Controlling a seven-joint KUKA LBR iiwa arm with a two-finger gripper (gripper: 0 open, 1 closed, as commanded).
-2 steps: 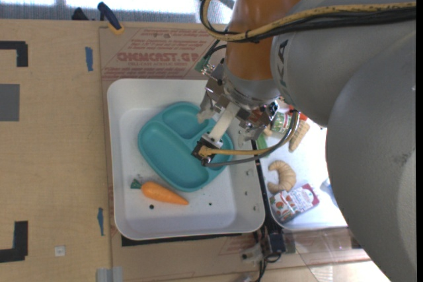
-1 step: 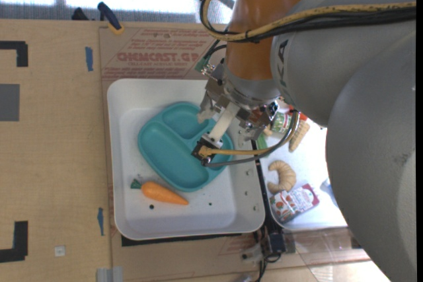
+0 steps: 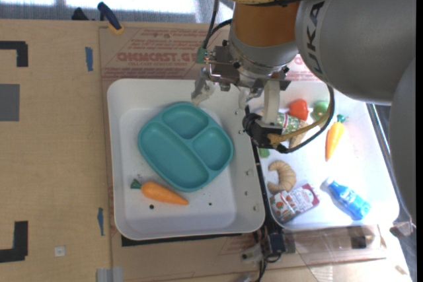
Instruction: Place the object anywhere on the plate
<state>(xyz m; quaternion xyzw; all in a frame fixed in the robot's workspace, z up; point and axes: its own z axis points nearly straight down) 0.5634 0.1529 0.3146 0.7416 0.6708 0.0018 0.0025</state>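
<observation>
A teal divided plate (image 3: 186,145) lies tilted in the left white bin (image 3: 125,208). An orange carrot with a green top (image 3: 162,192) rests on the bin floor just below the plate's front-left edge, not on the plate. My gripper (image 3: 234,99) hangs over the far edge of the left bin, by the divide between the two bins and above the plate's far right corner. It is open, with one finger (image 3: 200,90) on the left and a white finger (image 3: 269,104) on the right, and nothing between them.
The right bin (image 3: 380,162) holds a red strawberry-like toy (image 3: 299,108), a green piece (image 3: 320,105), a second carrot (image 3: 334,135), a croissant (image 3: 283,174), a snack pouch (image 3: 294,200) and a blue bottle (image 3: 347,199). Cardboard (image 3: 53,142) covers the bench to the left.
</observation>
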